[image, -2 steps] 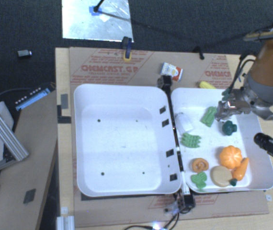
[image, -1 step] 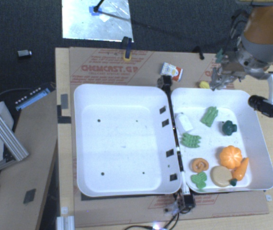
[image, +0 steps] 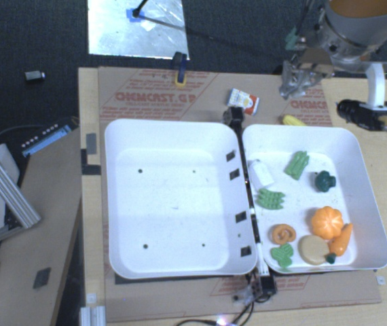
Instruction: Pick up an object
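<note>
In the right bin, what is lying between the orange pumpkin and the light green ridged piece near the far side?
In the camera view, a dark teal toy lies between the orange pumpkin and the light green ridged piece, a little to the right of the line joining them, in the right bin.

Both bins, the left bin point(image: 173, 202) and the right bin point(image: 356, 182), are plain white. In the right one sit an orange pumpkin point(image: 326, 223), an orange carrot point(image: 342, 239) with a green tip, a beige disc point(image: 311, 249), a tan swirled piece point(image: 283, 234), three light green pieces point(image: 270, 198) and a dark teal piece point(image: 324, 180). The board point(image: 153, 94) beneath is tan with red lettering. The arm point(image: 356, 5) is grey with an orange band.
</note>
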